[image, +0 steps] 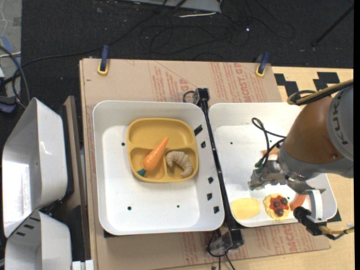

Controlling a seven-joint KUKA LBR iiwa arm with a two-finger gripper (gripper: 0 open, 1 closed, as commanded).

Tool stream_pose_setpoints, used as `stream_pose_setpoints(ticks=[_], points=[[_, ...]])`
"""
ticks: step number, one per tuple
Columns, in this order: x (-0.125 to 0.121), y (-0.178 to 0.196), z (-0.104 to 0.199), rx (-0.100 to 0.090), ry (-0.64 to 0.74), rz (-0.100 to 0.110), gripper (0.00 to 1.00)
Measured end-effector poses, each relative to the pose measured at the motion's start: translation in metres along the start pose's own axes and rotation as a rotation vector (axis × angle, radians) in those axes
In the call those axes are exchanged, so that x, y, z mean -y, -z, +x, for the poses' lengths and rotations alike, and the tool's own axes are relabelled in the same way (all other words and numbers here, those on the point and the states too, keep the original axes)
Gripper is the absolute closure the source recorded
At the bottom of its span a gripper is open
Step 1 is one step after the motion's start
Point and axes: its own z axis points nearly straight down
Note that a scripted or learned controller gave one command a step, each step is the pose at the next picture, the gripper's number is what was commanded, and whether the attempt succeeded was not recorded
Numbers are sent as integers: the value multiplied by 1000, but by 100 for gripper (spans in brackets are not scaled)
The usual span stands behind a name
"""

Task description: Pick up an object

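Yellow plastic forms the divided plate (162, 129) in the left bin (107, 167), with a toy carrot (156, 154) lying slantwise across it and a pale shrimp-like piece (180, 161) in its lower right compartment. In the right bin (242, 136), the gripper (263, 179) hangs low near the front wall, just above a flat yellow disc (246, 208) and a small pizza-like toy (277, 205) lying side by side. Whether it is clenched or released cannot be told, and nothing is visibly in its grasp.
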Motion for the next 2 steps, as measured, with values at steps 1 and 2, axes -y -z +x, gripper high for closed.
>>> stream_pose_setpoints(ticks=[1,2], points=[[-2,63,2,2,7,-6,100],[-11,123,4,3,8,-8,100]])
